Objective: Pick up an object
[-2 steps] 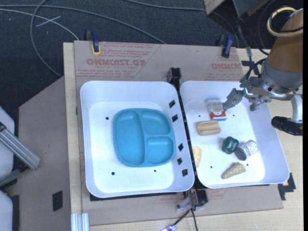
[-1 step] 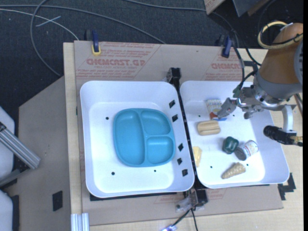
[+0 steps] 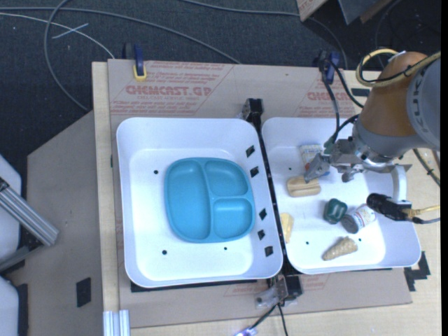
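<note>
The tan block (image 3: 303, 186) lies at nine o'clock in the right bin (image 3: 399, 256), just below the gripper (image 3: 316, 168), likely its target. Whether the fingers are open or closed, I cannot tell. Around it lie one green piece (image 3: 334, 210), one small can (image 3: 357, 219), one cone (image 3: 340, 248) and one yellow wedge (image 3: 286, 227). The left bin (image 3: 140, 152) holds one blue tray (image 3: 210, 199), parked aside. Two bins share the table (image 3: 175, 75).

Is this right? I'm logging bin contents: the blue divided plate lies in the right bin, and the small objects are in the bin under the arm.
Not quite. The camera view shows the blue divided plate in the left bin. The small objects do lie in the right bin, under the arm.
</note>
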